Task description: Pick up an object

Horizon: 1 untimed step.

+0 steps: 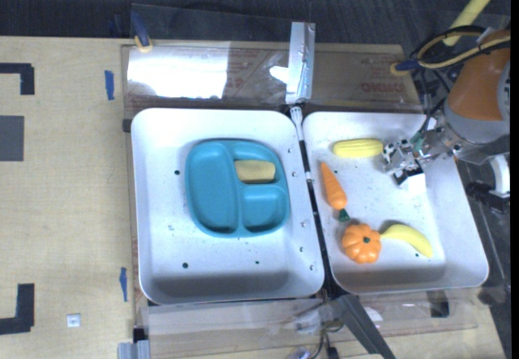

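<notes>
In the right bin (466, 211) we see four toy foods. A yellow corn cob (358, 148) lies near the back, and just to its right sits the gripper (403, 159). The gripper is small and blurry here — we cannot tell if its jaws are wide or narrow, or if they touch the corn. Nothing seems to sit between them, as far as we can make out. An orange carrot (332, 186) lies slanted by the bin's left wall. Below it stands a small orange pumpkin (361, 242), with a yellow banana (408, 239) just beside it. The arm (478, 98) is cut off at the right edge. In the left bin (154, 211) a blue tray (215, 187) holds a yellow block (255, 171) in its top right part.
</notes>
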Available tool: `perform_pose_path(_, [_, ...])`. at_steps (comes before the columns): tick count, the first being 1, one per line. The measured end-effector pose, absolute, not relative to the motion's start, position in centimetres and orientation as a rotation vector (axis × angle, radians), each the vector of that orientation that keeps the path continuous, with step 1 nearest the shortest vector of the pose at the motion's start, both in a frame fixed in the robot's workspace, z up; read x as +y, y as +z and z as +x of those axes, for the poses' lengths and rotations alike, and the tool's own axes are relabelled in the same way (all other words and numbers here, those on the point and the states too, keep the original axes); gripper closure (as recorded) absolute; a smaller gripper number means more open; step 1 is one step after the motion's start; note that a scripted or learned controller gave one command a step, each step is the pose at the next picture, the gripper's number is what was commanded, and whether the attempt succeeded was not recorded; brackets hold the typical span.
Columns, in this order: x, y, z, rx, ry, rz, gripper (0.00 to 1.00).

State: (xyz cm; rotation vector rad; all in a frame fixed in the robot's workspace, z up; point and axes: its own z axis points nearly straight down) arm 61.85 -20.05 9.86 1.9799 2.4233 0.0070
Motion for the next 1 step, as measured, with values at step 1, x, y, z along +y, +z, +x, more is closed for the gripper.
perform_pose_path(1, [-14.24,21.59,64.11,2.307,0.012,2.119,1.00])
